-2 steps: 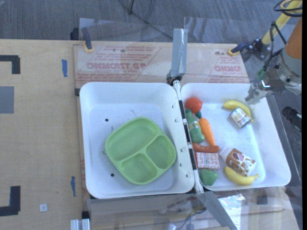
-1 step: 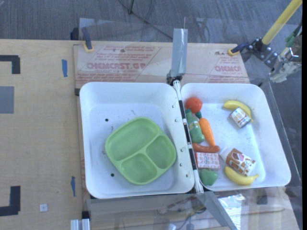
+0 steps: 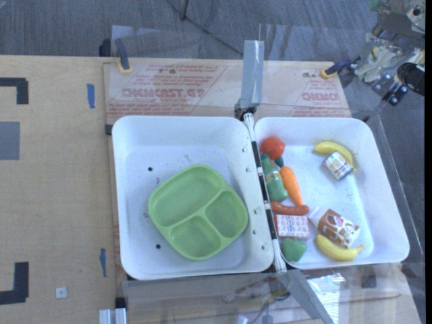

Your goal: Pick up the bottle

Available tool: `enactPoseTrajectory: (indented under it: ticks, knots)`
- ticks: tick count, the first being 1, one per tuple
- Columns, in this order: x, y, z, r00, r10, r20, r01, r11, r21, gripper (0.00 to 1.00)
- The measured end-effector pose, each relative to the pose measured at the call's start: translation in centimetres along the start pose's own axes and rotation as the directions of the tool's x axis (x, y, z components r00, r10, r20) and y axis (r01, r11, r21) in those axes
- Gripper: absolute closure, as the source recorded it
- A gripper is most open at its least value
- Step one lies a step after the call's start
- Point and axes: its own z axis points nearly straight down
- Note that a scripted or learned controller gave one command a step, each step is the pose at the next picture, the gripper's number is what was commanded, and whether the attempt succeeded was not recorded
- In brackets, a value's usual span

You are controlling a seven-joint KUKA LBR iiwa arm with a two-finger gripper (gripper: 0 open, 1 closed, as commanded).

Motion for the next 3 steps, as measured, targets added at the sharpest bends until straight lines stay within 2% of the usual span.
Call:
enactPoseTrajectory:
  ticks: [1, 2, 3]
  knots:
    - [3.7, 2.3, -0.6, 0.983, 0.185, 0.0, -0.185, 0.983, -0.001, 1.0]
    - [3.7, 2.3, -0.6, 0.983, 0.185, 0.0, -0.185, 0.983, 0.0, 0.0]
    - [3.2, 2.3, 14.6, 0.876, 0.482, 0.002, -0.482, 0.876, 0.005, 0.0]
